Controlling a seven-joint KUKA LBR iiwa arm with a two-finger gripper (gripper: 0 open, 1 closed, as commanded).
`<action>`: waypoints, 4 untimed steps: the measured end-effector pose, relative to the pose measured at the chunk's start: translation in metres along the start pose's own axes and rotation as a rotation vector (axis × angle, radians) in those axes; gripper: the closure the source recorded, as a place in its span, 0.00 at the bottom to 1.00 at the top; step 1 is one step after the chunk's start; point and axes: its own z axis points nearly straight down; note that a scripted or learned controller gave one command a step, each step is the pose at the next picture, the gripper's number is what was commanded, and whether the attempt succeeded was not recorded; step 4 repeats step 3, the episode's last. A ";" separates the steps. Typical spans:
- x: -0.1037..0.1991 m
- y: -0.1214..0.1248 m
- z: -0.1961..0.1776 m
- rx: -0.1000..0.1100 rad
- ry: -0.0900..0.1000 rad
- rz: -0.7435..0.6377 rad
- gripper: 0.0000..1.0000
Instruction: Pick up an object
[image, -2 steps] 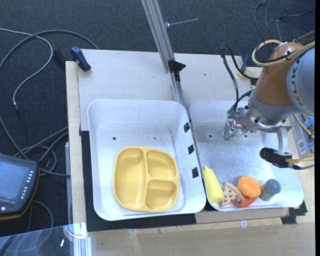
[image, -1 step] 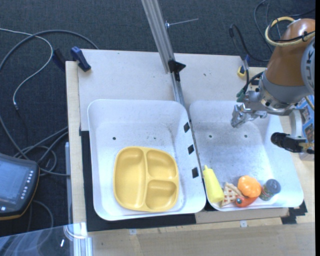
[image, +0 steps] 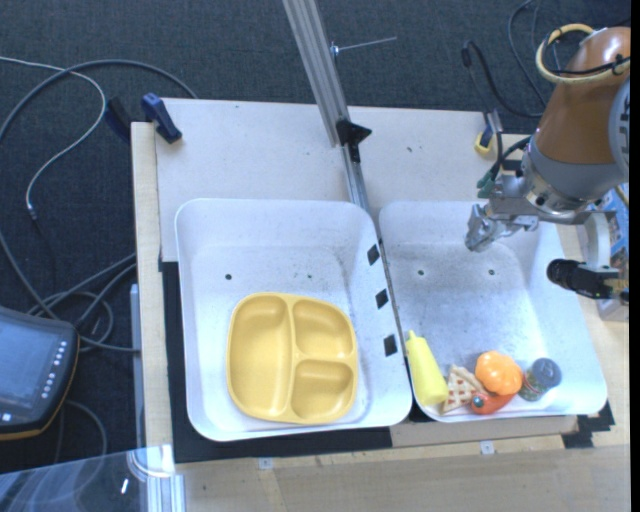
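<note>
Over the far end of the right bin (image: 560, 330) the arm (image: 580, 110) comes in from the right, its orange band bulging above the grey wrist, and bends down so the gripper (image: 480, 232) hangs just above the bin's bare white floor near the far wall. Whether its tool is apart or together I cannot tell from this angle; nothing shows in its grip. Well apart from it, the objects huddle in the near corner of the same bin: a yellow bottle (image: 424, 368) lying along the left wall, a waffle-like piece (image: 460, 388) beside it, an orange ball (image: 498, 372) touching that, and a small grey can (image: 541, 377) further right. A yellow divided plate (image: 292, 356) lies flat in the left bin (image: 270, 230).
</note>
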 end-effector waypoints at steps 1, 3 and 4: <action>0.060 -0.001 0.007 0.007 0.004 -0.006 1.00; 0.171 0.009 0.021 0.003 0.003 -0.006 1.00; 0.171 0.009 0.021 0.003 0.003 -0.006 1.00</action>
